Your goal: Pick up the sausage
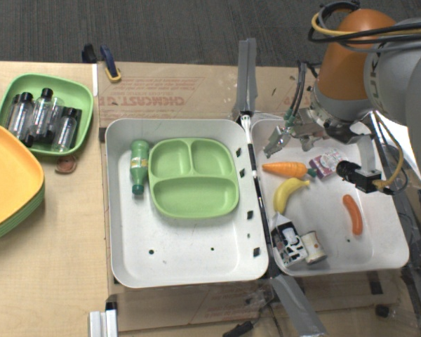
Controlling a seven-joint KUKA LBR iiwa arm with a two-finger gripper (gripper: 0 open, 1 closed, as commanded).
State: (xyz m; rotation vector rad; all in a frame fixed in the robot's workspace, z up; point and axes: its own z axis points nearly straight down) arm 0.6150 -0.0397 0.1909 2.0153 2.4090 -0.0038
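The sausage (352, 214), a short orange-red link, lies in the right part of the right bin (379, 258), apart from the other items. My gripper (290, 144) hangs over the bin's far left corner, above the carrot (285, 168) and well up and left of the sausage. Its fingers (274, 144) are spread open with nothing between them.
A banana (286, 192) lies under the carrot, a purple-white packet (324, 165) to its right, and a small can with a black-white box (297, 246) at the bin's near left. The left bin (126, 251) holds a green divided plate (193, 176) and a green bottle (138, 166).
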